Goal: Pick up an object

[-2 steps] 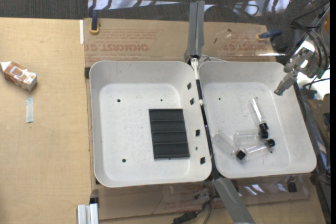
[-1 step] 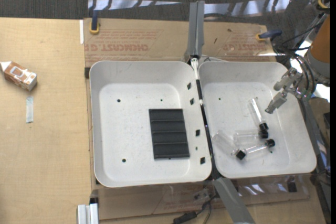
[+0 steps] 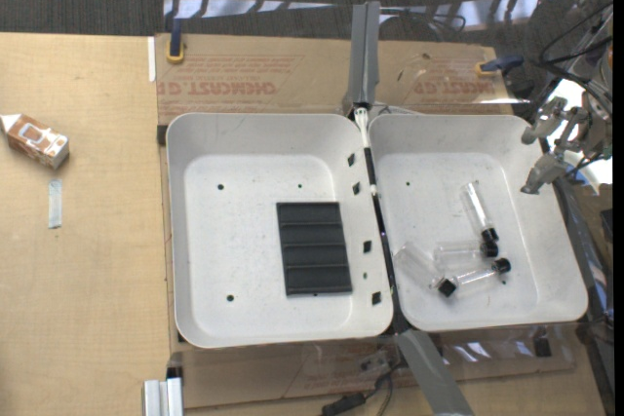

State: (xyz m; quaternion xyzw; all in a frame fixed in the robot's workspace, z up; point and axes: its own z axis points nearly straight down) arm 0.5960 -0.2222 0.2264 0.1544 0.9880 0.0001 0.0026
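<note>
Gripper (image 3: 539, 158) sits at the far right, above the upper-right rim of the right bin (image 3: 546, 307). Two grey fingers point down and to the left, one tip near the bin's top-right corner, the other lower down by the rim; they look spread apart w/ nothing between them. Arm parts and dark cables crowd the right edge behind it.

Nearest objs, in the right bin: a cluster of clear plastic tubes w/ black caps (image 3: 466, 248). One tube lies roughly upright in the pic, cap at its lower end; just below it, 2–3 more lie crossed and touching near the bin's lower middle. Exact count hard to tell since they're see-through. All apart from the gripper, down and to the left of it.

Left bin (image 3: 195, 307) holds a flat black ribbed block (image 3: 314, 247), lying about centre, long side running top to bottom.

Both bins rest on brown cardboard (image 3: 253, 78); a grey bar (image 3: 365, 44) runs between them at the top. On the wooden bench (image 3: 78, 307) far left: small orange-white carton (image 3: 37, 140), and a small pale strip (image 3: 55, 206) below it.
</note>
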